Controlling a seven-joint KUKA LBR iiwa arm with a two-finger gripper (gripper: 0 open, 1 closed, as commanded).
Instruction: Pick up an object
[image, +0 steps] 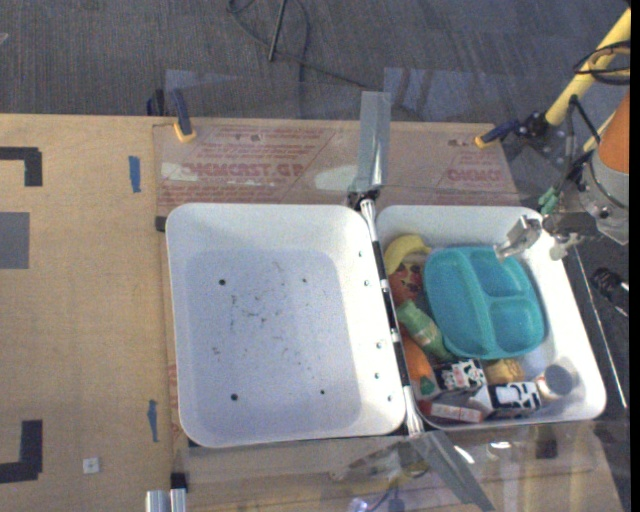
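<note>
The right bin (585, 345) holds a pile of objects. A teal divided tray (487, 303) lies on top in the middle. A yellow banana (402, 248) is at the back left, with a green bottle (422, 329) and an orange item (420, 368) along the left wall. Small black-and-white packages (462, 377) and a grey round cap (559, 380) lie at the front. My gripper (532, 238) hangs over the bin's back right corner, just beyond the teal tray's far edge, and I see nothing in it.
The left bin (200, 240) sits beside the right one, with a metal divider strip (372, 150) running between them. Cardboard (260, 160) lies behind the bins. Yellow and blue cables (575, 90) hang at the upper right near the arm (612, 190).
</note>
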